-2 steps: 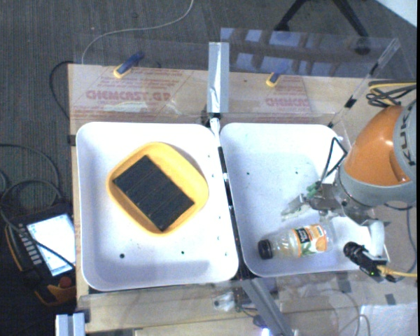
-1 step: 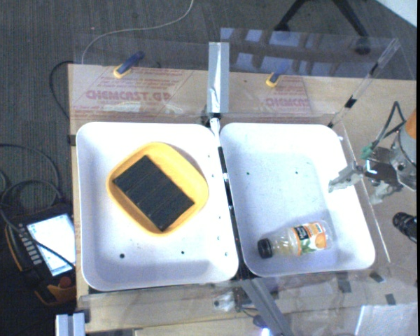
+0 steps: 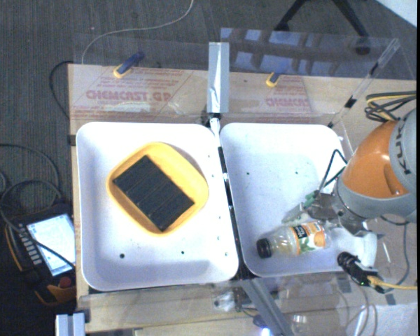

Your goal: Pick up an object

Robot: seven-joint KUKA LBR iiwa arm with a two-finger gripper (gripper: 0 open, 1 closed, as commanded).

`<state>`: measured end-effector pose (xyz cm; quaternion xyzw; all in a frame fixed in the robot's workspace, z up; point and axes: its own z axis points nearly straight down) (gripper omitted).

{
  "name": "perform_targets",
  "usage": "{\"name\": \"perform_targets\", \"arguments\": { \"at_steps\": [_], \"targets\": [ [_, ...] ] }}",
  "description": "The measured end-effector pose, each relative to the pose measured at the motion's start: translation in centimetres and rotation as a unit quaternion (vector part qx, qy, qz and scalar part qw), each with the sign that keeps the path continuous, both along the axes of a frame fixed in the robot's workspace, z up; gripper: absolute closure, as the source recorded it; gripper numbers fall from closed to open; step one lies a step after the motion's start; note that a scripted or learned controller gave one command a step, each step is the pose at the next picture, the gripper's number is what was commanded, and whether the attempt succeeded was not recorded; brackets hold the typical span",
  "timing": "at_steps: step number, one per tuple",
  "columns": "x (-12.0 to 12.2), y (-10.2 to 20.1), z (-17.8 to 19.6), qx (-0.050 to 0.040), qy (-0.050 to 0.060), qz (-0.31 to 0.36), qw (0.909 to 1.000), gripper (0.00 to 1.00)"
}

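Far left floor: there was a tablet-looking device (image 3: 47,242) with a lit screen sitting on the dark carpet, cables looping around it, well clear of the bench.

Left bin: the white bin (image 3: 98,257) had just one thing in it, a yellow dish (image 3: 192,180) with rounded corners, turned at an angle, carrying a dark ribbed pad (image 3: 154,192) right in its middle. It sat roughly central in the bin, a bit toward the back.

Back edge of bench: two clear sheets with red lettering stood behind the bins, with a blue-and-yellow clamp (image 3: 128,64) on the left one and a smaller yellow clamp (image 3: 273,79) on the right one. A grey upright post (image 3: 218,75) rose between them, right above the seam where the bins met.

Right bin: the white bin (image 3: 273,152) was mostly bare floor, with the action crammed into its front right corner.

Bottle: a small juice bottle (image 3: 294,239) lay on its side near the front wall of the right bin, dark cap pointing left, orange label toward the right.

Gripper: the gripper (image 3: 320,208) was down in that same corner, just above and right of the bottle, close enough to look like it touched the label end. Honestly couldn't make out whether the claw was apart or together, too much clutter there.

Arm: the orange band (image 3: 376,163) and grey wrist came in from the right, over the bin's right rim.
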<state>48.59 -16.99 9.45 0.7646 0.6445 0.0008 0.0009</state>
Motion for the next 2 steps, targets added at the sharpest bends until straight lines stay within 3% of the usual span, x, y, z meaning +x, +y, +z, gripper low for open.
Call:
{"name": "perform_targets", "arguments": {
  "at_steps": [1,2],
  "targets": [
    [0.2,0.1,1.1,0.0000,-0.003,0.000,1.0000,1.00],
    [-0.2,3.5,12.0,-0.0002,0.002,0.101,0.9949,1.00]
  ]
}}
